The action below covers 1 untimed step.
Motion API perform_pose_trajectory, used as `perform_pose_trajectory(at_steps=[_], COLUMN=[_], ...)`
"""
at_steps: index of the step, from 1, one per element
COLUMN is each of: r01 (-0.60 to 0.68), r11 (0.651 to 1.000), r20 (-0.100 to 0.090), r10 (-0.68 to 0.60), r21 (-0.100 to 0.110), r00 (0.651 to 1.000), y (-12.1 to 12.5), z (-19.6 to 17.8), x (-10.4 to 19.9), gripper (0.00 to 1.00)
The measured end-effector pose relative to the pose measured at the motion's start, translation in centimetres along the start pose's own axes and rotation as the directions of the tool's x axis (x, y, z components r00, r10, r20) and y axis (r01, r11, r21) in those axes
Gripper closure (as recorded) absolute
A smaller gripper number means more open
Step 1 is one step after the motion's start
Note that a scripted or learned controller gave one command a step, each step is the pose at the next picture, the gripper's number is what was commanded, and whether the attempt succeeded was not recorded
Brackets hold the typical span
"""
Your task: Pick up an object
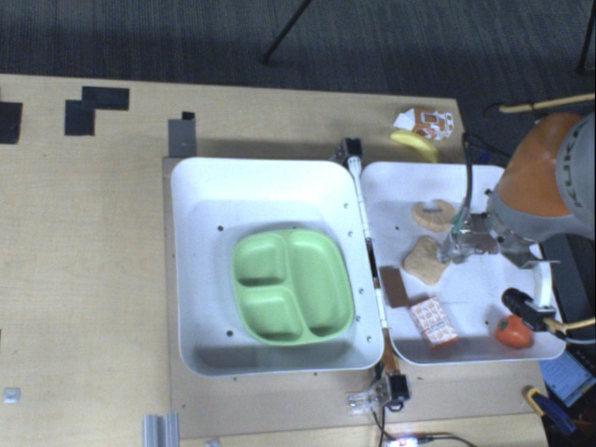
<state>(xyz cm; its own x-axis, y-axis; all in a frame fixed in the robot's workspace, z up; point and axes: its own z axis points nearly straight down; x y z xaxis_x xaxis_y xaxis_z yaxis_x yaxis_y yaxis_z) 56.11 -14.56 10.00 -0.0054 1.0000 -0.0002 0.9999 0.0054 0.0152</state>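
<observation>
A flat light-brown wooden bench [84, 277] is holding two shallow white plastic bins side by side, the left bin [196, 250] and the right bin [391, 180] touching in the middle. Black tape squares [96, 108] are sticking to its far left part. A small yellow banana toy [413, 142] and a little orange-and-white packet [426, 121] are lying on the wood just behind the right bin.
</observation>
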Motion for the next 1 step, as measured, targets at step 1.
perform_pose_trajectory(at_steps=[1], r01=[-0.003], r11=[1.0], r20=[0.001], r10=[0.003], r21=[0.011], r00=[1.0], y=[4.33], z=[-0.57], x=[-5.61], gripper=[1.0])
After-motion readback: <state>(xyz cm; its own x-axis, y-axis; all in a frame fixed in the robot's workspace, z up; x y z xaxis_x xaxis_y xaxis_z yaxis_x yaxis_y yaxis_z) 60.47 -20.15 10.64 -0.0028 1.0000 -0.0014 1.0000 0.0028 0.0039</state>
